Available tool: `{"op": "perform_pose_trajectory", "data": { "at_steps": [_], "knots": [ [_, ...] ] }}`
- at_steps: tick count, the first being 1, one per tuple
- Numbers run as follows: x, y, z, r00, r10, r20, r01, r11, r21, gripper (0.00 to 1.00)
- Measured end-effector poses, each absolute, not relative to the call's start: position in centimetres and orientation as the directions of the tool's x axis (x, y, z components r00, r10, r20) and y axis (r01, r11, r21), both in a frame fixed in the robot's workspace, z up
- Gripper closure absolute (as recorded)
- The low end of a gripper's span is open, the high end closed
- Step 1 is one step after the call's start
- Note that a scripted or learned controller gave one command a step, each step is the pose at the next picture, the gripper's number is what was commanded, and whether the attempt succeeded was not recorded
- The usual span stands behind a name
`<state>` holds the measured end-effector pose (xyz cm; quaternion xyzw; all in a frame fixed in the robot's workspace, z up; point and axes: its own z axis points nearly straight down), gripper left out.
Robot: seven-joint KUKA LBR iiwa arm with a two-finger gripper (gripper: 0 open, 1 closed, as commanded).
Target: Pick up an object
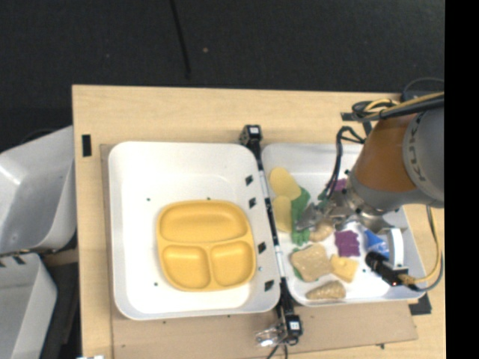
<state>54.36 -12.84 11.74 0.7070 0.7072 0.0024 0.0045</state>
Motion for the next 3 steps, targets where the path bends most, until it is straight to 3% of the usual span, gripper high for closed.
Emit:
{"op": "perform_pose_trajectory", "data": {
  "at_steps": [1, 2, 3],
  "knots": [
    [48.7, -20.9, 17.6, 0.009, 1.000, -0.006, 1.000, -0.009, 0.004, 0.00],
    [49.2, -15.0, 29.5, -0.008, 1.000, -0.003, 1.000, 0.008, 0.015, 0.00],
    [49.0, -3.4, 23.2, -0.012, 1.000, 0.003, 1.000, 0.012, -0.004, 0.00]
  ]
}}
